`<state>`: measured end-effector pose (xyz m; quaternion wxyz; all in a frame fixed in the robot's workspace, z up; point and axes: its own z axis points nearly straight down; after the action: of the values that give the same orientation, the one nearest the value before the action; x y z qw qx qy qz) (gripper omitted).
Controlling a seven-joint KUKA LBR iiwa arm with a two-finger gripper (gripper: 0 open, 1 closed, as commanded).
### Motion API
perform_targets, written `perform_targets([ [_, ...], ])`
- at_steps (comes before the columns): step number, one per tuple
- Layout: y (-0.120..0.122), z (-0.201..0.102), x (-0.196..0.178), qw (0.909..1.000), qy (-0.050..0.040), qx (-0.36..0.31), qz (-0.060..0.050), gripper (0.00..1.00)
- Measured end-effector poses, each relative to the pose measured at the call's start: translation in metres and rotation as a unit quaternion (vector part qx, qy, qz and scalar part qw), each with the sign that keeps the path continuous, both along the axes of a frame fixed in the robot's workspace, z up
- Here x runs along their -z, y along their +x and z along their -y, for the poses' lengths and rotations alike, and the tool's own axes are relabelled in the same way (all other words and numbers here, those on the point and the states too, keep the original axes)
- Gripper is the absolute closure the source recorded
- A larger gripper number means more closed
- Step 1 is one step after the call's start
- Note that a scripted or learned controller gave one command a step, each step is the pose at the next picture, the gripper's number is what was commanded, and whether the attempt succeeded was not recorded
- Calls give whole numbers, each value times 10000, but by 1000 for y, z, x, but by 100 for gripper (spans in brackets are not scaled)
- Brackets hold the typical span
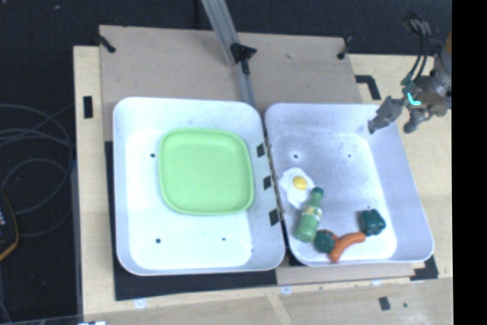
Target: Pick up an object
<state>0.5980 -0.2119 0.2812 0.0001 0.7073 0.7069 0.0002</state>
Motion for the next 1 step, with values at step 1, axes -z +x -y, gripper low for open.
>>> perform_targets([
  [1, 0, 0, 0, 10000, 0, 0, -1, 0],
])
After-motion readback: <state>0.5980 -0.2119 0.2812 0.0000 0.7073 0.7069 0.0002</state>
